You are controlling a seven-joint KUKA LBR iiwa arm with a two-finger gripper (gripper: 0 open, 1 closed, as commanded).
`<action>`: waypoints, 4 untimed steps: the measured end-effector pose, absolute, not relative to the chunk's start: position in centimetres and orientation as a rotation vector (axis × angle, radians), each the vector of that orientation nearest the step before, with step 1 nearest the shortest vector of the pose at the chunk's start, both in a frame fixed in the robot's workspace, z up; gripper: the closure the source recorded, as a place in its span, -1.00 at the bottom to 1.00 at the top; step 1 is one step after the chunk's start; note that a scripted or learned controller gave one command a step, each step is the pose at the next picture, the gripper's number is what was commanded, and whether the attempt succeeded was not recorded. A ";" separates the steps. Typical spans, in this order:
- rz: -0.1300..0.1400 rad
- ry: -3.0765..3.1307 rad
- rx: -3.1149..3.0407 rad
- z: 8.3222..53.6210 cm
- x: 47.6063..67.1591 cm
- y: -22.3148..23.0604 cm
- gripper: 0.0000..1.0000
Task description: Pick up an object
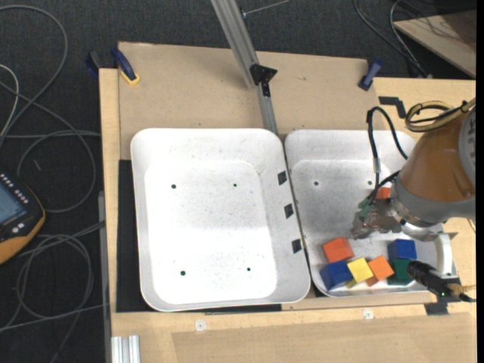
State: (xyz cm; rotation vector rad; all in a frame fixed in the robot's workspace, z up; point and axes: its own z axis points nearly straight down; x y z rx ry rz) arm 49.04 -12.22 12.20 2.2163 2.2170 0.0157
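Several small blocks lie in the near right corner of the right bin: an orange block, a yellow block, a blue block, another orange block, a blue block and a green block. My gripper hangs low over the bin floor just above and right of the first orange block. An orange bit shows beside the wrist. The arm's body hides the fingertips.
The left bin lies beside the right one. A metal pole slants down to the bins' shared far edge. Blue clamps hold the bench board. Cables lie on the floor at left.
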 end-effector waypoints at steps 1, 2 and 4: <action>0.007 2.220 2.214 18.0 50.2 -12.1 1.00; 0.008 2.219 2.213 24.4 50.8 -11.9 1.00; 0.003 2.226 2.214 26.2 52.1 -7.6 1.00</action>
